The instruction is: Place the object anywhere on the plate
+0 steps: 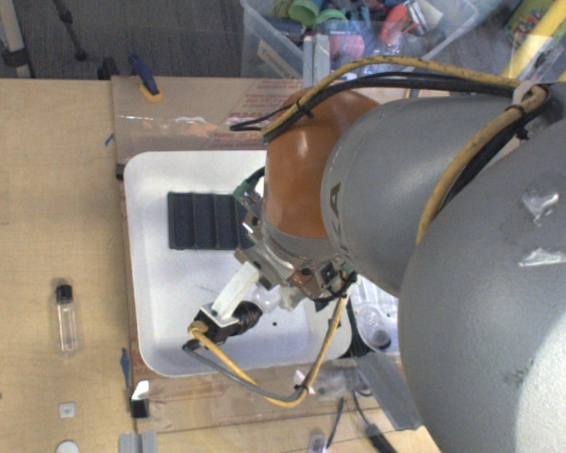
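Black ribbed block (pixel 201 221) lies flat in upper part of white bin (pixel 151 281), just beside the wrist. Gripper (pixel 285 279) open/shut: can't tell, arm covers it. Risk: block's low & flat, so off-centre descent may shove it vs. grab it.

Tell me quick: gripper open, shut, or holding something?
Two-finger gripper: cannot be told; it hangs over the shallow white bin, under the grey orange-banded arm.
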Available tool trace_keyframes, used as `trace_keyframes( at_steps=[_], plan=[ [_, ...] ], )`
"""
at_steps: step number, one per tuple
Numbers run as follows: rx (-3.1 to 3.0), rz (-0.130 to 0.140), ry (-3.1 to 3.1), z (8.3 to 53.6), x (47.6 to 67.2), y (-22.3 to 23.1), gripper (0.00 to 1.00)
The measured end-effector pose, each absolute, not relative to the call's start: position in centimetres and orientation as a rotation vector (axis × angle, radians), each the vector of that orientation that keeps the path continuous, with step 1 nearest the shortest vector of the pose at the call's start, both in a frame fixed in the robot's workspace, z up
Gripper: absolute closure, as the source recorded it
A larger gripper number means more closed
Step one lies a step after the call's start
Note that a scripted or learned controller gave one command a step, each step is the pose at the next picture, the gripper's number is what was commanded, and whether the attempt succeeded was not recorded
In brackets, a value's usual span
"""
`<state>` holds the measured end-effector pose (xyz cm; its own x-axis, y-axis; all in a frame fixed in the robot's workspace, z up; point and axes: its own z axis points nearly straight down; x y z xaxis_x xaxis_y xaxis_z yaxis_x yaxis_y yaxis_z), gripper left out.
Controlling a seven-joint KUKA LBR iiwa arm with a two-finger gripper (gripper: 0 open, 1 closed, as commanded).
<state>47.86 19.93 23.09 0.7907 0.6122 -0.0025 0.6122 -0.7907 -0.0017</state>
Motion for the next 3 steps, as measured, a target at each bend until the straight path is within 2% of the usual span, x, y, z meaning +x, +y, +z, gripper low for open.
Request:
trace_keyframes(
  at_steps=[1,2,3],
  plan=[
    [-3.081,0.001,-0.617,20.8,47.9,22.3,1.0],
    [-3.023,0.003,-0.858,16.6,53.9,22.4,1.0],
    [-2.837,0.01,-1.344,14.4,47.8,19.6,1.0]
  ],
)
